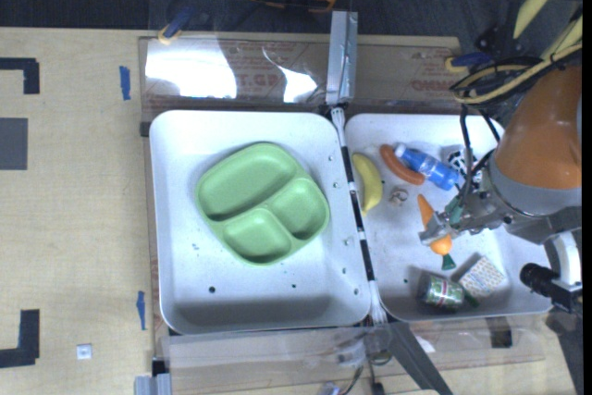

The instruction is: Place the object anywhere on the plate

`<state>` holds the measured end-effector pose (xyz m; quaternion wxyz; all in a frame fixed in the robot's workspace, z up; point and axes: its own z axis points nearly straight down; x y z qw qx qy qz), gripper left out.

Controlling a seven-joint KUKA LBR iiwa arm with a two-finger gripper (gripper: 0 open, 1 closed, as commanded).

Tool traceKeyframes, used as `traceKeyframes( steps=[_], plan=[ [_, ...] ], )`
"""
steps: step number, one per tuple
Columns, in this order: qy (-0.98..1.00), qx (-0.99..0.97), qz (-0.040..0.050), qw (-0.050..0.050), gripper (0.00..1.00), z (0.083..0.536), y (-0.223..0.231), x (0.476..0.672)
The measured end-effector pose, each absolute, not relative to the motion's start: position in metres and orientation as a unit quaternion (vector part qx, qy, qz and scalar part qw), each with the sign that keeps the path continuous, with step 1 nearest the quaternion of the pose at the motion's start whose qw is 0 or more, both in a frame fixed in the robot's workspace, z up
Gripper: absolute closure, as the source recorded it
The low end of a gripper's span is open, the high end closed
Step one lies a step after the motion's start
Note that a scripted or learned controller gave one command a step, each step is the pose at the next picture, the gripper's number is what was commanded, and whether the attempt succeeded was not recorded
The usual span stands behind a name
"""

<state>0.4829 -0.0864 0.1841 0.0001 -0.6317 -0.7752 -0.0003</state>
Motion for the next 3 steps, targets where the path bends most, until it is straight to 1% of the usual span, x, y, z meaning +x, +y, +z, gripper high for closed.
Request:
traceKeyframes(
  steps=[1,2,3],
  plan=[
    [-0.756,-0.654,0.0000,0.000,1.00,0.184,-0.013,0.543],
    [-0.808,-0.589,-0.0007,-0.001,1.00,0.184,0.077,0.567],
    [-0.808,-0.589,-0.0006,-0.001,0.00,0.185,0.077,0.567]
  ],
)
